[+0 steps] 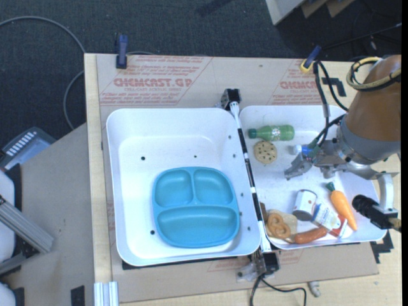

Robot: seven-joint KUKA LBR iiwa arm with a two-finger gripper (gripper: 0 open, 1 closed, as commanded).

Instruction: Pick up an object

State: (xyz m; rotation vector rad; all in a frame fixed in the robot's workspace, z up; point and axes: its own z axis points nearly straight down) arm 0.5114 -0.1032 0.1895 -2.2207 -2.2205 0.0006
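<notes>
The right bin (280, 116) holds several objects. A green bottle (272, 132) lies at its far left, with a round speckled cookie (264, 151) just below it. Nearer the front are a small white can (305, 203), an orange carrot (343, 207), a white tube (328, 218), a reddish sausage (309, 236) and a tan pretzel (279, 223). My gripper (297, 168) hangs over the middle of this bin, right of the cookie and above the can. It is open, with nothing between its fingers.
The left bin (127, 132) holds a blue divided plate (195, 206). A black divider clip (231, 97) sits where the bins meet. Cables (328, 88) run over the right bin's far edge beside the arm (376, 120).
</notes>
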